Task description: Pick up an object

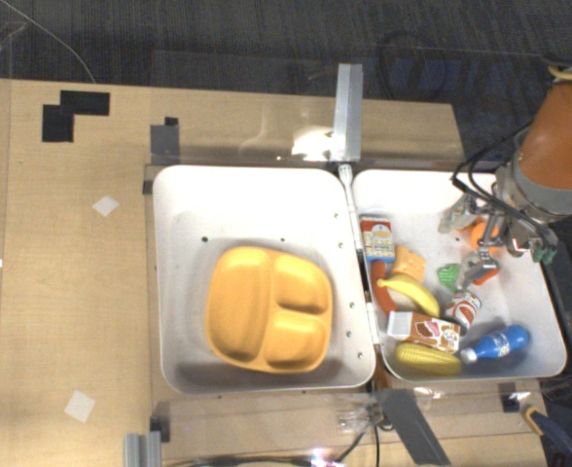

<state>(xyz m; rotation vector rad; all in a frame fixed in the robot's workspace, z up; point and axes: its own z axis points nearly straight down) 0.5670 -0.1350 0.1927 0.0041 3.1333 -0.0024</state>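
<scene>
Objects aren't picked yet: your hand [482, 253] hangs low in the right bin [556, 358] near the orange toy [477, 230]; can't tell its state.

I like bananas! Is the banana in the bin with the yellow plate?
No, the banana lies in the right bin; the yellow plate sits in the left bin.

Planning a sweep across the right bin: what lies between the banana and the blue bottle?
In the camera view, a small red-and-white can lies between the banana and the blue bottle, with a red-and-white carton just below that line.
</scene>
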